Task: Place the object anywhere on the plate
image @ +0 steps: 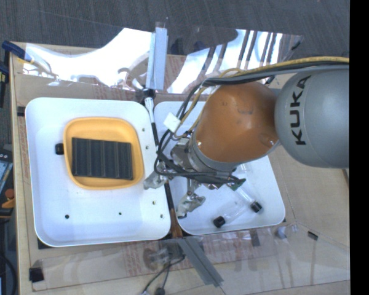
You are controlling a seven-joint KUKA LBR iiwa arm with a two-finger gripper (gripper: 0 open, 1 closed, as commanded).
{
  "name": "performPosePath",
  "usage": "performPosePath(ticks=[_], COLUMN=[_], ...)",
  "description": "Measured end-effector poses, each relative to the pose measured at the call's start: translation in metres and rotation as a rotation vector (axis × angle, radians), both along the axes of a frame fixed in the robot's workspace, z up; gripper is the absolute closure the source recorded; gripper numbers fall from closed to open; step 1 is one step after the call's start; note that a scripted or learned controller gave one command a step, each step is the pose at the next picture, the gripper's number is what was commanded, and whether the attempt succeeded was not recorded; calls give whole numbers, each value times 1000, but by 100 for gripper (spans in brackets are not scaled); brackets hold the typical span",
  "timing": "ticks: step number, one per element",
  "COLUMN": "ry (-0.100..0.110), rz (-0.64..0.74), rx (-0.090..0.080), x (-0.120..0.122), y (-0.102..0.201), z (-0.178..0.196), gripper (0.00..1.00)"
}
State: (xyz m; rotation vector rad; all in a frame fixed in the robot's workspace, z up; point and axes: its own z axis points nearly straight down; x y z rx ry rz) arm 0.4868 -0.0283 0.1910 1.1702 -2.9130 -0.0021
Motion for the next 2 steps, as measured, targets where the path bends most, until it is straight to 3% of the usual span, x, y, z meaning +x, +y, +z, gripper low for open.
performPosePath(ticks=[1,2], ry=[-4,-4], rz=[231,329], rx=[1,1], x=[45,58], y=[-44,83], z=[1,1], gripper=[0,0])
